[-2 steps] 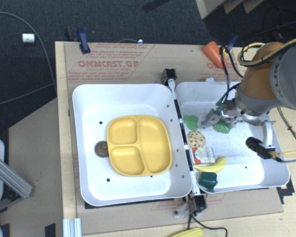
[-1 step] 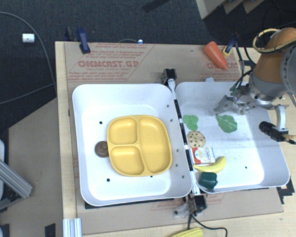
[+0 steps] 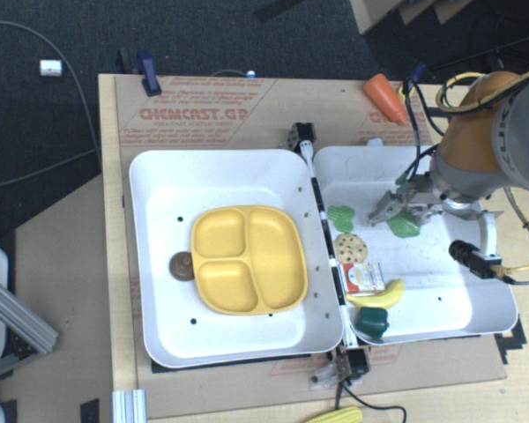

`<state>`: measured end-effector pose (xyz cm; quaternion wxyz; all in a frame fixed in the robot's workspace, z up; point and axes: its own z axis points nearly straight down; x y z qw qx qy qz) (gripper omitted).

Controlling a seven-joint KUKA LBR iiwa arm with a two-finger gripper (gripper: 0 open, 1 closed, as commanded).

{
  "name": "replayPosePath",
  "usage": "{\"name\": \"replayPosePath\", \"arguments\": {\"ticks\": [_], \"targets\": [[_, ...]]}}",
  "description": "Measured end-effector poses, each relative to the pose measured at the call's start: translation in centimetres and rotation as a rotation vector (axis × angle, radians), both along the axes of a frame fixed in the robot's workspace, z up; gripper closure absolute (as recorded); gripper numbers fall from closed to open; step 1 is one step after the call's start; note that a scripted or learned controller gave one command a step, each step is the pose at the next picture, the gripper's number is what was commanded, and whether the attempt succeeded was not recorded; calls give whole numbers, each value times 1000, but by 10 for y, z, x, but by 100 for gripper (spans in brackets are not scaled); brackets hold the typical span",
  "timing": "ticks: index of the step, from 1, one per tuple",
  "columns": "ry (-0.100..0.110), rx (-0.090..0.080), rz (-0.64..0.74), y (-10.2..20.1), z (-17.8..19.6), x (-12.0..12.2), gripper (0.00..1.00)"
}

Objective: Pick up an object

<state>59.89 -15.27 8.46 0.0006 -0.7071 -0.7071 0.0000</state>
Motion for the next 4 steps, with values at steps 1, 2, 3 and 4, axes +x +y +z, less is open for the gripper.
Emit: {"name": "replayPosePath", "arguments": {"ticks": [1,2,3,4], "targets": [[-5,-4,-1,-63,46,38,0],[0,0,1,1,0,-21,0],[-3,-3,-1,-55,0,1,0],[0,2,2,16,0,14,0]]}}
